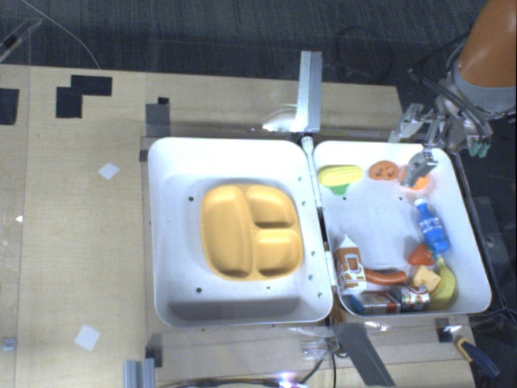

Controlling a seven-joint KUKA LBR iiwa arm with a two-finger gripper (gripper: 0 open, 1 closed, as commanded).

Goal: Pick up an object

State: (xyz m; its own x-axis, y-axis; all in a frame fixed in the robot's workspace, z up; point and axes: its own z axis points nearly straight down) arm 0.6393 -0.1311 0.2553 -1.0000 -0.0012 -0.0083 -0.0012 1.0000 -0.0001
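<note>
Orange, small and likely light plastic, a toy piece lies upper right in the right bin, under the gripper; whether anything is held cannot be told.

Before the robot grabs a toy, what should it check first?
1. Toys to pick are in the right bin: ok.
2. Gripper is over that bin, near its back edge: ok.
3. Something already in the gripper: cannot tell.
4. Orange toy sits right under the gripper: ok.
5. Blue bottle lies apart from the front pile: ok.
6. Yellow tray lies alone in the left bin: ok.
</note>
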